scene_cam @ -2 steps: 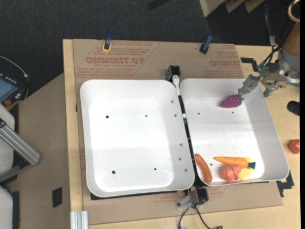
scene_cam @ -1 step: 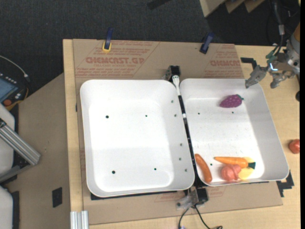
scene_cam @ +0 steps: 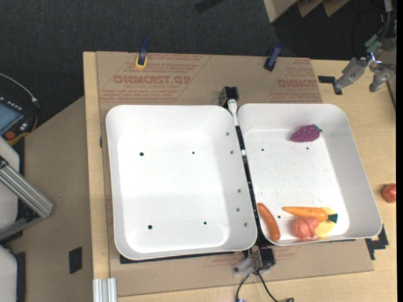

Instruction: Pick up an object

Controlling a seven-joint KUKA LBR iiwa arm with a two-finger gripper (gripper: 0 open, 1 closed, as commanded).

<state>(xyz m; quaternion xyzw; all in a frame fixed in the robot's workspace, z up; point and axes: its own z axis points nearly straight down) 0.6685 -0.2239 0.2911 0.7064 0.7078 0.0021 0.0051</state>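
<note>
The end effector (scene_cam: 364, 75) hangs over the worktop (scene_cam: 189, 74) beyond the right bin's (scene_cam: 352, 168) far right corner; whether it is spread or pressed together cannot be told (too small). The purple grapes (scene_cam: 305, 133) lie nearest it, in the far part; carrot (scene_cam: 306, 212), sausage (scene_cam: 269, 222), pink and yellow pieces (scene_cam: 310, 228) sit along the near edge, well apart from it.

1. We see even, bright overhead light; the two white bins (scene_cam: 176, 181) look nearly washed out.
2. Shadows are soft and short, pooling under the bins' near rims on the counter (scene_cam: 189, 74).
3. Focus is slightly soft, and the dark floor (scene_cam: 75, 17) is grainy.
</note>
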